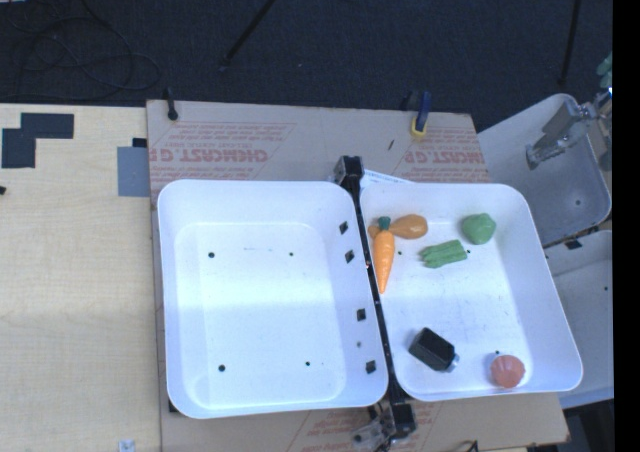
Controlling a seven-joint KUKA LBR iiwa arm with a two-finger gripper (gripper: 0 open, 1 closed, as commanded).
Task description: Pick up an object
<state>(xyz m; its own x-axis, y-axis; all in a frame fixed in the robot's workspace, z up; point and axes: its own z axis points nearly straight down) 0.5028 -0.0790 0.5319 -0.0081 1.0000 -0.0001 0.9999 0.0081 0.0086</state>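
The right bin [548, 285] holds several small objects. An orange carrot with a green top [382, 260] lies along its left wall. An orange rounded piece [410, 227] sits just right of the carrot's top. A green lump [479, 228] rests near the far right corner, and a flat green piece [443, 255] lies between it and the carrot. Near the front, a black block [433, 350] lies tilted, with a reddish ball [507, 371] in the front right corner.
The left bin [175, 270] stands beside the right one, joined by a black divider [365, 270]. Both bins rest on a cardboard sheet [300, 145]. A grey metal plate with a bracket [560, 140] stands off the right bin's far right corner.
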